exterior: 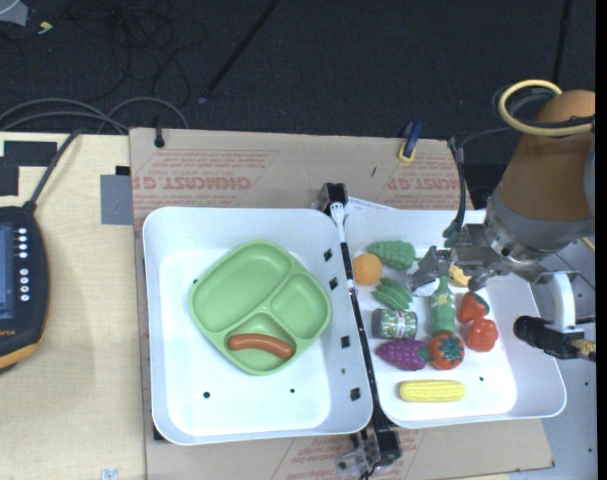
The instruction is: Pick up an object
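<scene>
- The grey two-finger hand [435, 268] is seen low over the right white bin [528, 393]; its finger state cannot be told.
- Crowded toy food lies beneath: a green plastic bottle [442, 313] beside a red toy pepper [475, 321] could be nudged aside or double-grasped.

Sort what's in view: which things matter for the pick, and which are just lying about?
For the pick: hand; right bin toys: corn cob, grapes, tomato, can, orange, green bottle.

Lying about: green plate, sausage, teach pendant, cables.
</scene>
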`<state>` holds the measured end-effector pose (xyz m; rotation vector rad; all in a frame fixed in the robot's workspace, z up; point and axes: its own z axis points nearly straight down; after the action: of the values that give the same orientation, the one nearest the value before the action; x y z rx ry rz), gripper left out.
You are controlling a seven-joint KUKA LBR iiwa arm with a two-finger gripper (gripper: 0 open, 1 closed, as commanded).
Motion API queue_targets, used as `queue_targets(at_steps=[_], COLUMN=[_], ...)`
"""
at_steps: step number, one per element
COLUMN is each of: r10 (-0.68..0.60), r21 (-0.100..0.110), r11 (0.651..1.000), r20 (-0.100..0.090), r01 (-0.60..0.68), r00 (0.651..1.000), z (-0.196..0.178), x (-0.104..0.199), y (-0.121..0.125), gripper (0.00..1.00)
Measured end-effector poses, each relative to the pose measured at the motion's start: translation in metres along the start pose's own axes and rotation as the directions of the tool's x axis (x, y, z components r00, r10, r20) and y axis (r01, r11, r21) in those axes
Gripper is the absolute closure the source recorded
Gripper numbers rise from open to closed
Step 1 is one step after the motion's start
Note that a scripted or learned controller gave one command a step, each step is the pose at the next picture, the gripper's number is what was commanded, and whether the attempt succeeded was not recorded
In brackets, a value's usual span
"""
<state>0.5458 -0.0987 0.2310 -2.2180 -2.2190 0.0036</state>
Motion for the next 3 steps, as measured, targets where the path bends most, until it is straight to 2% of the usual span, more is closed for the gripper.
queue_targets(at_steps=[1,2,3], r10=[0.000,-0.004,0.001], r21=[0.002,0.003,0.003], r11=[1.000,1.000,1.000], r20=[-0.001,-0.002,0.000], r01=[0.000,0.004,-0.001], r00=[1.000,1.000,1.000], z=[-0.010,0.011,0.001], x=[0.000,0.059,0.055], y=[0.000,-0.016,-0.015], gripper=[1.00,1.00,1.00])
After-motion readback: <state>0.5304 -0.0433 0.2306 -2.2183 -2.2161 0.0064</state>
